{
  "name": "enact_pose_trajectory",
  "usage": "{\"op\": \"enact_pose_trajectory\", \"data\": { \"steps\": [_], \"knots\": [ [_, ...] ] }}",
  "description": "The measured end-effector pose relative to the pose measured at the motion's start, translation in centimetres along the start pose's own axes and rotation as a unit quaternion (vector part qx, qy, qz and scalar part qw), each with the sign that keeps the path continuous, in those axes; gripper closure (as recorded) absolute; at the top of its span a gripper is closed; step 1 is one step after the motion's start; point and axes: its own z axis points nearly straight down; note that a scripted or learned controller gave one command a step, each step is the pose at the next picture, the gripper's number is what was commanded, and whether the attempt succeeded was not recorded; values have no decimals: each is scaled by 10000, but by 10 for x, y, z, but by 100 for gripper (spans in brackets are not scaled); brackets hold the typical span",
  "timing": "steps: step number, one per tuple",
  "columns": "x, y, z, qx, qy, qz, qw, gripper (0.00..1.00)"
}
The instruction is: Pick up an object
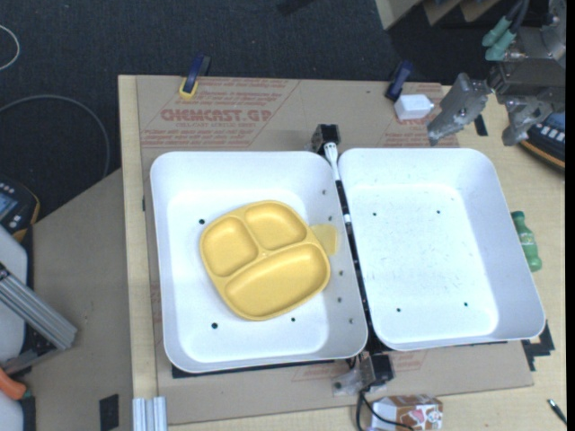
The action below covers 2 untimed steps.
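Observation:
A yellow divided plate (263,259) with three compartments lies in the left bin (180,196), a little right of its middle. A small yellowish piece (325,238) touches the plate's right edge. My gripper (485,119) hangs at the top right, over the bench just behind the far edge of the right bin (467,321). Its two grey fingers (452,112) stand spread apart, open, with nothing between them. The gripper is far from the plate.
The bins sit on a cardboard sheet (269,106) held by blue clamps (193,74). A white block (413,108) lies left of the gripper. A green object (526,241) lies outside the right bin's right rim. Cables and a small box (409,413) lie at the front.

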Motion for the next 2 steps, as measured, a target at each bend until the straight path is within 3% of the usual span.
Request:
{"op": "enact_pose_trajectory", "data": {
  "steps": [1,2],
  "knots": [
    [-3,1,-7,17,-11,27,10000,100],
    [4,-2,117,121,-12,39,9999,100]
  ]
}}
